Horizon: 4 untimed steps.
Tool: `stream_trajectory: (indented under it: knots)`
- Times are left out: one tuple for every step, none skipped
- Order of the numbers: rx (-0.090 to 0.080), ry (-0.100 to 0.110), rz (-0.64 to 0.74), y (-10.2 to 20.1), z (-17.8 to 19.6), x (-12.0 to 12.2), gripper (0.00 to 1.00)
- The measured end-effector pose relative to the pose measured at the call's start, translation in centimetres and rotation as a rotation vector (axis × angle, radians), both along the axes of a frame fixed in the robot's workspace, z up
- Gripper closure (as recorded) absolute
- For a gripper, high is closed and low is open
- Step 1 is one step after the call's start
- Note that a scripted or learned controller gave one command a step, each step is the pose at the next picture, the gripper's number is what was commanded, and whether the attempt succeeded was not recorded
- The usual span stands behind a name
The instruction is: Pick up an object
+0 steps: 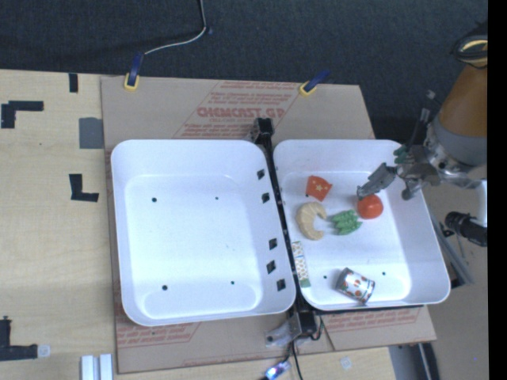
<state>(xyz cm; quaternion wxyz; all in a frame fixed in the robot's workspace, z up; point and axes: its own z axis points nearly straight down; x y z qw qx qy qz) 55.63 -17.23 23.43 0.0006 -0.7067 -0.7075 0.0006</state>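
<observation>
The right bin (412,252) holds several small objects. A red tomato-like ball (370,207) lies right of centre, with a green leafy piece (345,222) touching its lower left. A red strawberry-shaped piece (318,187) and a cream croissant-shaped piece (311,221) lie nearer the divider. A small tin can (354,284) lies on its side at the front. My gripper (390,187) hangs over the bin's right part, open, its left finger (374,183) just above the red ball. Nothing sits between the fingers.
The left bin (190,228) stands beside the right one, joined along a black-clipped divider (273,212). Both rest on a cardboard sheet (238,109). The arm's orange band (467,101) and grey wrist reach in from the right edge.
</observation>
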Motion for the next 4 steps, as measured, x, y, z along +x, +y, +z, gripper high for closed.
stream_trajectory:
  knots:
    - [0.0,0.004,-0.001,-3.0,-14.6,3.1,0.0]
    - [0.0,0.001,0.0,-2.8,-12.9,3.1,1.0]
    - [0.001,0.002,0.001,-2.8,-12.0,3.1,1.0]
    - [0.001,0.003,0.001,-2.7,-11.1,3.1,1.0]
